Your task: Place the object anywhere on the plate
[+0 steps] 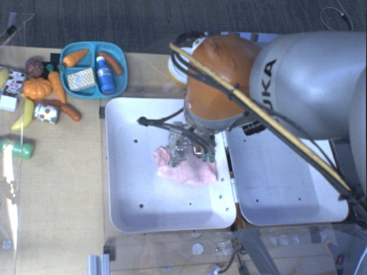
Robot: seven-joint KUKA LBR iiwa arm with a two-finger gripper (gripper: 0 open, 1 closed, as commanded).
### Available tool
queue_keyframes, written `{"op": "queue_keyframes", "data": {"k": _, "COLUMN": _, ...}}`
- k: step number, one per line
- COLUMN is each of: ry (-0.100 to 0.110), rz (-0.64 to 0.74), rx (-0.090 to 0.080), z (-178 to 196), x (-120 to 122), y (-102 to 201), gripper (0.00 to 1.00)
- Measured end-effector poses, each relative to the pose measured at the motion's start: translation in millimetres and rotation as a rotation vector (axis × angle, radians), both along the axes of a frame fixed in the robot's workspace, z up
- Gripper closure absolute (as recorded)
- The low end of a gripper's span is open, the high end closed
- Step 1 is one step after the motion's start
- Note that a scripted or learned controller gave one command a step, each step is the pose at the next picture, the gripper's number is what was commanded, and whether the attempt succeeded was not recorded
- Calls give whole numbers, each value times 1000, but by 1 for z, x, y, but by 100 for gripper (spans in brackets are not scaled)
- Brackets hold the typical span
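Lying in the left bin, the pink plate sits directly under the tool; whether the tool is spread or pressed together cannot be told. Black letters "KUKA" mark the grey arm. Toy foods crowd a blue tray on the worktop.

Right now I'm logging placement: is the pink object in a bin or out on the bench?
In. The pink object lies on the floor of the left bin, under the gripper; its exact identity cannot be told.
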State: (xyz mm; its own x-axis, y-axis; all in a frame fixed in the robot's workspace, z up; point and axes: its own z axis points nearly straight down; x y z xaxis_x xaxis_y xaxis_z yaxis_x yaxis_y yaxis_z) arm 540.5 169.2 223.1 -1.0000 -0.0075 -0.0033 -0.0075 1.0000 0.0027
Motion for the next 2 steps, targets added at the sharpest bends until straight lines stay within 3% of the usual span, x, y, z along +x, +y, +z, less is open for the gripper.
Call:
{"op": "queue_keyframes", "data": {"k": 1, "ry": 0, "rz": -2, "rx": 0, "z": 2, "x": -36, "y": 36, "gripper": 100}}
{"op": "queue_keyframes", "data": {"k": 2, "ry": -1, "rz": -2, "rx": 0, "z": 2, "x": -36, "y": 36, "gripper": 0}}
